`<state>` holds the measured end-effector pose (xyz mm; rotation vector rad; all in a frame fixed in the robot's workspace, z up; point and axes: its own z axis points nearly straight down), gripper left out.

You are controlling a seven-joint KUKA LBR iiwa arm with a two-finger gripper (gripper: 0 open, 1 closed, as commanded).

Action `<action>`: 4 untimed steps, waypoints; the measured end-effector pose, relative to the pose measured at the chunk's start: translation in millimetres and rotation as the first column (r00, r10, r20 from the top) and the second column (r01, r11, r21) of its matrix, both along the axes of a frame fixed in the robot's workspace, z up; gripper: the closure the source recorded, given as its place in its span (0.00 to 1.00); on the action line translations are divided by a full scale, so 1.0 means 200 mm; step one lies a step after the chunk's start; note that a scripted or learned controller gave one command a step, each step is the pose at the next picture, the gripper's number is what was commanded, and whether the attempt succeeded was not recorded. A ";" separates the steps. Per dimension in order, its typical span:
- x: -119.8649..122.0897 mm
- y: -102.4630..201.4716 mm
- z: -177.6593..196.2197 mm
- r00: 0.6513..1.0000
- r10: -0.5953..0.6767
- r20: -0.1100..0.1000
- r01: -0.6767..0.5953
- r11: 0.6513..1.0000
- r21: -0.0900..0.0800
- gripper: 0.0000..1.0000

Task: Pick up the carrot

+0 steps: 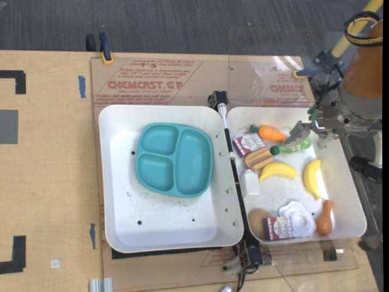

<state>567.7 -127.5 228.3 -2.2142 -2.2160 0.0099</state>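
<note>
A dark grey floor [182, 11] is seen beyond the wooden worktop [48, 163]. Black marks [15, 81] and blue tape [81, 86] are stuck on it.

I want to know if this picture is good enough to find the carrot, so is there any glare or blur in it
Camera view: the carrot is sharp and evenly lit; glare streaks the clear sheet behind the bins; the gripper looks slightly soft; shadows in the right bin are faint.
</note>
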 end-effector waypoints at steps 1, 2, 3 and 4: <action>0.32 0.15 -0.62 0.949 -0.315 0.007 0.315 0.949 -0.003 0.00; 0.42 0.00 -0.66 0.836 -0.547 -0.046 0.548 0.837 0.015 0.00; 0.32 -0.01 -0.66 0.734 -0.679 0.011 0.679 0.734 0.022 0.00; 0.21 -0.09 -0.66 0.537 -0.844 0.019 0.843 0.537 0.027 0.00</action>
